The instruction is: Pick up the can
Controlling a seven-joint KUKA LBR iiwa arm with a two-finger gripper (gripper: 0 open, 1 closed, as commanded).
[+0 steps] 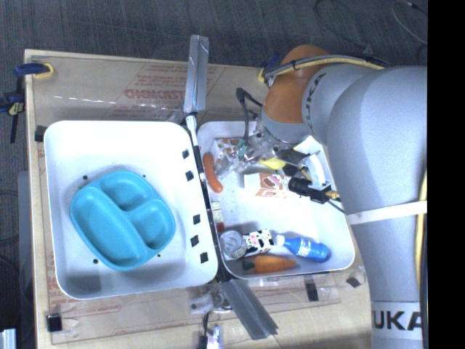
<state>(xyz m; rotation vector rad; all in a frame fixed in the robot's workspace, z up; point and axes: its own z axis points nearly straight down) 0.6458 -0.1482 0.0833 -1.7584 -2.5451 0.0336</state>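
The can (231,243) is a small silver one, seen with its round top up, in the right bin's (340,227) near-left corner. It touches a black-and-white cow toy (258,240) on its right. My gripper (243,156) is low in the far part of the same bin, among a printed packet and a yellow item. It is well away from the can, toward the bin's back wall. The grey arm with its orange band (290,86) covers the bin's right side.
An orange sausage (212,173) lies by the right bin's left wall. A blue bottle (306,249) and a carrot (269,265) lie along its front wall, and a red-and-white packet (272,185) lies mid-bin. The left bin (65,140) holds a blue divided plate (122,218).
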